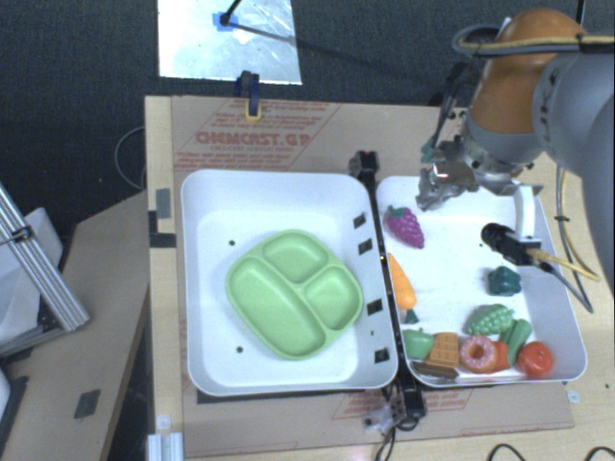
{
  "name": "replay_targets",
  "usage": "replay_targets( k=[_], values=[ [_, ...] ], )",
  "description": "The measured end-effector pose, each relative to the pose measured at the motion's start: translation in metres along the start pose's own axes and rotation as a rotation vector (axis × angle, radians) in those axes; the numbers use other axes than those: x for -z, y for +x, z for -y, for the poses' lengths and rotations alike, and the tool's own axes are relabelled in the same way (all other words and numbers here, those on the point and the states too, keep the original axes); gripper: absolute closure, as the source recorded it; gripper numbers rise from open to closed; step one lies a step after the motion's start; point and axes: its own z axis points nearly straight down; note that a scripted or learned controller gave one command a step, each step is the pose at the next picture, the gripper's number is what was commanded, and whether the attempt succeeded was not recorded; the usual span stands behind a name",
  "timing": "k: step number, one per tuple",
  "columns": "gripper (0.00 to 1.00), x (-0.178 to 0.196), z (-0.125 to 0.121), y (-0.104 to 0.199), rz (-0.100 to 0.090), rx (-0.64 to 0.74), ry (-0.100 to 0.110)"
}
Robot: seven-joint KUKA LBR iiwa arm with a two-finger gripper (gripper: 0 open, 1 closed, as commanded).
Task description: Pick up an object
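Observation:
My gripper (432,196) hangs over the far left part of the right bin (567,329), just up and right of a purple grape bunch (405,227). Nothing shows between it and the grapes. An orange carrot (402,282) lies along the bin's left wall. A dark teal item (504,279) sits mid-right. Along the near edge lie a green pepper (417,342), a brown cracker (444,351), a pink donut (478,353), a green bunch (488,320), a green pod (518,334) and a red tomato (536,357).
The left bin (207,257) holds a green divided plate (293,294). A black divider with clips (377,257) runs between the two bins. The grey arm with its orange band (519,75) comes in from the upper right.

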Motion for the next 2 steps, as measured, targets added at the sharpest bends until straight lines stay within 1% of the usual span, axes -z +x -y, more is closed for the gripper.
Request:
replay_targets(
  k=[1,2],
  values=[
    [1.0,0.0111,-0.0102,0.0068,-0.001,0.006,-0.002],
    [1.0,0.0102,-0.0093,0.0125,0.0,0.006,-0.001]
  ],
)
